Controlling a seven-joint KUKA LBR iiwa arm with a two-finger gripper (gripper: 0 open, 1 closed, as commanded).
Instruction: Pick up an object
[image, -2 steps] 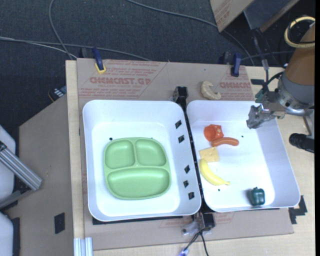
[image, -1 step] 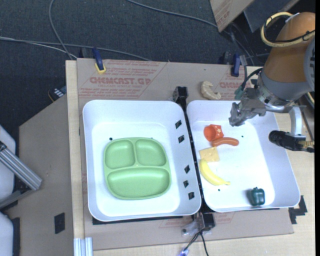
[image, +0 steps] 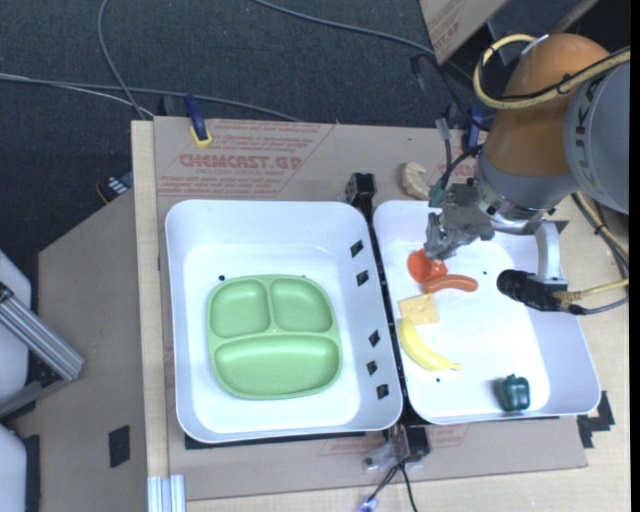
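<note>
The right-hand shallow white plastic bin (image: 560, 370) serves as the landmark here, since every loose item lies in it. At its upper left, the arm's gripper (image: 440, 248) hangs low over a small red-orange toy piece (image: 427, 268), apparently lined up to take it from above; whether the gripper is spread or pressed together cannot be told, as the wrist body hides its tip. Touching that piece on its lower right lies a curved red sausage-like toy (image: 455, 285), so a descent here could nudge both. Just below these, toward the bin's left wall, sit a pale yellow wedge-shaped block (image: 419, 310) and a yellow plastic banana (image: 424, 349), scattered loosely as graspable targets. A dark green pepper-like toy (image: 514, 393) rests near the bin's lower right corner, well apart from the rest. Left of the landmark bin, the neighbouring white bin (image: 190, 230) holds a light green divided plastic plate (image: 273, 335), probably a drop-off spot. Nothing appears lifted yet.
</note>
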